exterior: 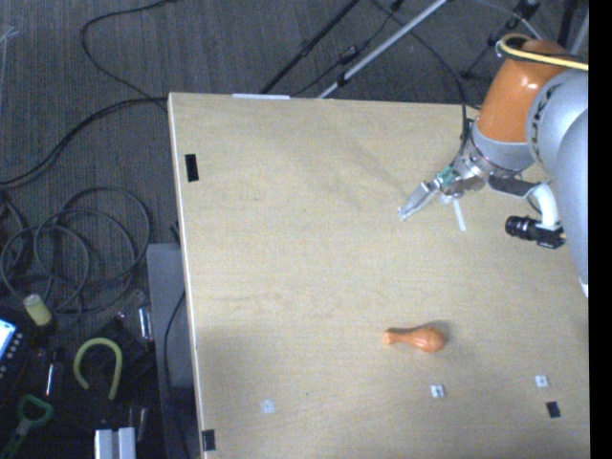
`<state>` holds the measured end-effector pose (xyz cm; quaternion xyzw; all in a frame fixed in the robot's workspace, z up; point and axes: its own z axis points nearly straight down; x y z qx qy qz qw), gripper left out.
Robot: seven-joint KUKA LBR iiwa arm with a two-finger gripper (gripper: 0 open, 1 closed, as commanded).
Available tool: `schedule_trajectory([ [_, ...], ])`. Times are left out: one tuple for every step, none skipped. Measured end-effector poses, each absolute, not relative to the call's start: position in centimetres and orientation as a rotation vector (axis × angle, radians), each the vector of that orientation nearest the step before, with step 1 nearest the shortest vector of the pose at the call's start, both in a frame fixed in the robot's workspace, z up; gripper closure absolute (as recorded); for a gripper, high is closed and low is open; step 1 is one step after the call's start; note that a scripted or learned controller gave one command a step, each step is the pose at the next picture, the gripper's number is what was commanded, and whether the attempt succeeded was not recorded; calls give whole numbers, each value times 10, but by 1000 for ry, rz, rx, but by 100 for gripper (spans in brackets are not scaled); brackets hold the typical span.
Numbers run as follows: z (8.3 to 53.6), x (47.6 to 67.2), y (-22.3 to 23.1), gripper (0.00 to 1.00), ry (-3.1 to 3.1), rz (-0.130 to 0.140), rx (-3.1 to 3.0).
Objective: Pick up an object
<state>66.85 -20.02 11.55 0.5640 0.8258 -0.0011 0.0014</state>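
Tan bench; my claw hovers upper right, fingers spread, nothing between; orange pear-shaped object lies well apart.

A: How much of the arm is visible?
B: Little. The right edge of the picture cuts it off past the orange band.
A: And the bench?
B: It runs out at the bottom and right edges.
A: Those small marks below the orange object?
B: Too small to identify.
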Motion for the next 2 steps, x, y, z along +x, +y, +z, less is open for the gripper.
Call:
schedule_trajectory([
  [85, 669, -201, 0, 2694, -3, 1613],
  [95, 670, -201, 100, 2692, -3, 1611],
])
